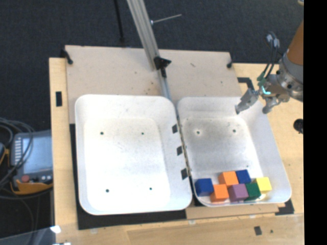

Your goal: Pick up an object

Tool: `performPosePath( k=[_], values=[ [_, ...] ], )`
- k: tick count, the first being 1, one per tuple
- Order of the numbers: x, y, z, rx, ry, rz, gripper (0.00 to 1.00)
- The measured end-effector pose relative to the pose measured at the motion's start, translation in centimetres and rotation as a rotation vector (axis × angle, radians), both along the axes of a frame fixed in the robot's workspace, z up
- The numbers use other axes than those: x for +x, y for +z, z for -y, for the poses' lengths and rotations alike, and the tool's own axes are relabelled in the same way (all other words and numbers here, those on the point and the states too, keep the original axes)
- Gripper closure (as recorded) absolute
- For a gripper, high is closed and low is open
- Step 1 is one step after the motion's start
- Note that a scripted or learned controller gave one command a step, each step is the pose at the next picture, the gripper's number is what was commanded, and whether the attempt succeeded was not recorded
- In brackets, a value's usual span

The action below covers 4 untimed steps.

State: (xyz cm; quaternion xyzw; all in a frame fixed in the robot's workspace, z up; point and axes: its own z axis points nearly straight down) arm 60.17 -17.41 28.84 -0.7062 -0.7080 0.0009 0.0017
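Gripper [257, 103] over the far right corner of the right bin [265, 137], fingers spread, nothing between them. Blocks huddled at the bin's near edge, well apart from the gripper: blue block [204, 186] leftmost, two orange blocks [230, 177] [220, 191], a second blue [243, 175], purple [237, 191], green [252, 189], yellow [263, 184] rightmost, most touching a neighbour. Left bin [127, 152] alongside. Metal pole [145, 29] slanting up behind.

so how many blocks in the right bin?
7, clustered at the near edge of the right bin: two blue, two orange, purple, green, yellow. More could hide behind them.
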Motion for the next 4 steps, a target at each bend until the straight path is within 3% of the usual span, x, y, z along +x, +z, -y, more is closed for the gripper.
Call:
performPosePath(
  k=[1, 4],
  values=[
    [0.1, 0.3, 0.0, -0.002, 0.001, 0.004, 0.0],
    [0.0, -14.7, 0.3, -0.003, -0.008, 0.0, 0.0]
  ],
)
